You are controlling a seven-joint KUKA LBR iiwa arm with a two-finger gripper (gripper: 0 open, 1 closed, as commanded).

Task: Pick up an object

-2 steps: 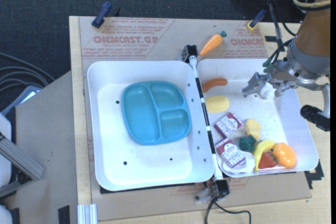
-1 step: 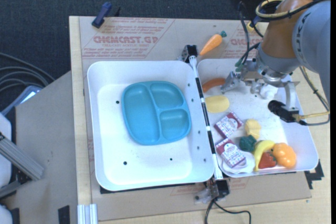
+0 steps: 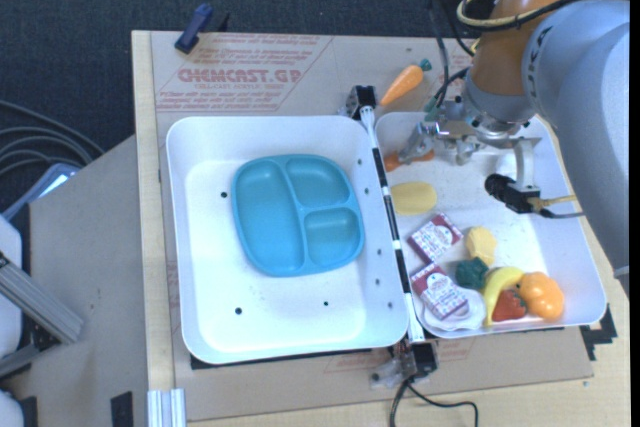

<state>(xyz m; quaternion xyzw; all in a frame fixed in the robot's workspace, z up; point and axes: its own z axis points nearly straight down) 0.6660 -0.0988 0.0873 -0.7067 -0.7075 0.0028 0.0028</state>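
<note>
Gripper (image 3: 443,140): low at right bin (image 3: 580,260) far end, grip state cannot be told. Nearest item: yellow potato (image 3: 413,196), at seven o'clock, long axis lying left-right.

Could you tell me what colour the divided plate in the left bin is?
Light blue: the divided plate, seen in the camera view.

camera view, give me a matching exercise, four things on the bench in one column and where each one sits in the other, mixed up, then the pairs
Things:
1. blue divided plate
2. toy carrot
3. orange pepper
4. blue clip

Places:
A. near right corner of the right bin
B. on the board beyond the bins, by its far left corner
C. middle of the left bin
D. on the board just past the right bin's far edge

Pairs: 1-C, 2-D, 3-A, 4-B
</note>
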